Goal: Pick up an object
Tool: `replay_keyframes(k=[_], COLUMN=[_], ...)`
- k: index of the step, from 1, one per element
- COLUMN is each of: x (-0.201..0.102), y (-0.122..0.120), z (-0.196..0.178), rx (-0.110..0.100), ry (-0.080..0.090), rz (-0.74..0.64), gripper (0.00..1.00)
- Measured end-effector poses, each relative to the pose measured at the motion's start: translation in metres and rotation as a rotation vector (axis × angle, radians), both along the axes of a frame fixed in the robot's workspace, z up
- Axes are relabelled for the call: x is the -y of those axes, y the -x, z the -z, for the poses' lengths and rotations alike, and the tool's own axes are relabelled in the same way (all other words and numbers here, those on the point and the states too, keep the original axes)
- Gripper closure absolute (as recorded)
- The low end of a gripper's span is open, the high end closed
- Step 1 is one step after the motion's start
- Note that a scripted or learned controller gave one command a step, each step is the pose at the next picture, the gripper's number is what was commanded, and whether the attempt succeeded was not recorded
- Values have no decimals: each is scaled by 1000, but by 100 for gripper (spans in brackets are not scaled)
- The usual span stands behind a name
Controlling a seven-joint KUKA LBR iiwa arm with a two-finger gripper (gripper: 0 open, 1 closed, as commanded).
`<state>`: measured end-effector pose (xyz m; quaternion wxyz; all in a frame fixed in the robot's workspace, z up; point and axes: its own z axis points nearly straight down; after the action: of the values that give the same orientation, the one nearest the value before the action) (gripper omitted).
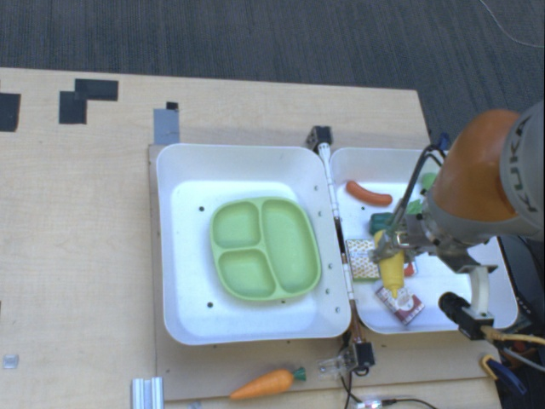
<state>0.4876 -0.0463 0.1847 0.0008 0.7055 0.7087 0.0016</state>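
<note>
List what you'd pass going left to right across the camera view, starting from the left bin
Left bin → green divided plate → right bin's patterned packet → red sausage → yellow object under the tool → orange band of the arm.

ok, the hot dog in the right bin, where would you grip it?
Probably across the middle of the hot dog, coming straight down from above. It lies flat and slightly slanted near the right bin's far side, long and narrow, so the fingers should close across its short width. Its ends look clear of the other items.
</note>
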Motion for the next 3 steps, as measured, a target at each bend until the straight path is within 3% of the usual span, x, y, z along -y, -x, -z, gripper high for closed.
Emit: replay_keyframes(k=[1,3], x=[-60,-21], y=[-9,0], z=[-16,0], rx=[-2,-1], ry=[0,1], rz=[0,3], gripper=[100,100])
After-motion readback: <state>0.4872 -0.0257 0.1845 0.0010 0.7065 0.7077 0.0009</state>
